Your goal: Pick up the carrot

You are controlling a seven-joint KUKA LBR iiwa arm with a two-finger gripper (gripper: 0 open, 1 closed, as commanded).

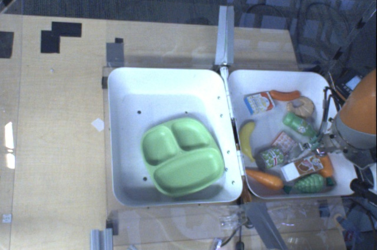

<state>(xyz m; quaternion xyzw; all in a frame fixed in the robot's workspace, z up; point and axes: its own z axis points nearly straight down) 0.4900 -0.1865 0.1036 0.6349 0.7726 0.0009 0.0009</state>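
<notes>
While the bench (59, 142) is supporting both bins, the left bin (126, 95) is holding a green divided tray (181, 155). The right bin (259, 81) is containing the clutter: a banana (247, 140) lying along its left wall, a green bottle (298, 124), small cartons and packets. The carrot (264, 178) is lying near the front left corner, just beside a green corn-like item (310, 184). The gripper (318, 145) is hanging over the bin's right side, well apart from the carrot; whether its pincer is apart or together cannot be determined.

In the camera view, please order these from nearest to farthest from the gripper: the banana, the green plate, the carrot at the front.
From the gripper:
1. Carrot, front of the right bin.
2. Banana, by that bin's left wall.
3. Green plate, in the left bin.
</notes>
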